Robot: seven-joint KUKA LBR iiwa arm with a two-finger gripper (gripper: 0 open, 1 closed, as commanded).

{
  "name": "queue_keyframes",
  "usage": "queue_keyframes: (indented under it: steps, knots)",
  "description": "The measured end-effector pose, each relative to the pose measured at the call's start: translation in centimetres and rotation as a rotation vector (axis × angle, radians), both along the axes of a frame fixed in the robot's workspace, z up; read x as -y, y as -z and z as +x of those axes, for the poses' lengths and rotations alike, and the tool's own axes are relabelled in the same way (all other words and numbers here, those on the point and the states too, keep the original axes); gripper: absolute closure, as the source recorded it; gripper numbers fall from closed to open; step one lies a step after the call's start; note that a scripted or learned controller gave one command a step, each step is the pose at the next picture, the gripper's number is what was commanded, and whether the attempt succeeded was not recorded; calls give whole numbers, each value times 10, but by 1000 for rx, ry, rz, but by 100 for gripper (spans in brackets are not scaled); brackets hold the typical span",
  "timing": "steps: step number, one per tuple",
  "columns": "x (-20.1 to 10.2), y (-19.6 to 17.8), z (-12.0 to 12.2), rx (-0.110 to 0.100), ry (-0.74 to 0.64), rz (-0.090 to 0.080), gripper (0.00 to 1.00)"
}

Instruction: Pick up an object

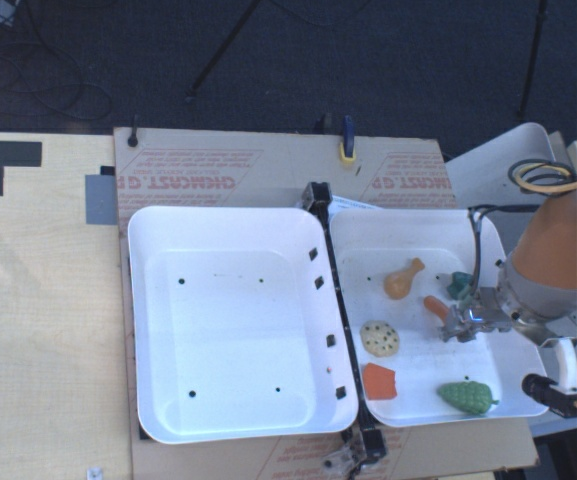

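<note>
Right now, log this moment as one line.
gripper: low in right bin | near: small orange piece, teal piece | grasp: none seen | left bin

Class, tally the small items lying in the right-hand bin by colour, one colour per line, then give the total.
Orange: 3 (drumstick-shaped piece, small piece by the gripper, square block)
Green: 2 (bumpy piece, dark teal piece)
Cream, speckled: 1 (round cookie)
Total: 6

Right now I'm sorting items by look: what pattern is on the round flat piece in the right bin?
Cream with dark spots, seen in the camera view.
</note>
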State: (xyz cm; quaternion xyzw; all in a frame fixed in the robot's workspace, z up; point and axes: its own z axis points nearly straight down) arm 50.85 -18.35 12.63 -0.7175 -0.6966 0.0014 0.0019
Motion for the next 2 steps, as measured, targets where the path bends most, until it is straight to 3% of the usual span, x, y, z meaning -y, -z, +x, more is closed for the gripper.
queue_keyframes:
  steps: [1, 2]
  knots:
    - [-69, -16, 83, 9, -38, 1, 100]
    - [-9, -174, -1, 14, -23, -5, 100]
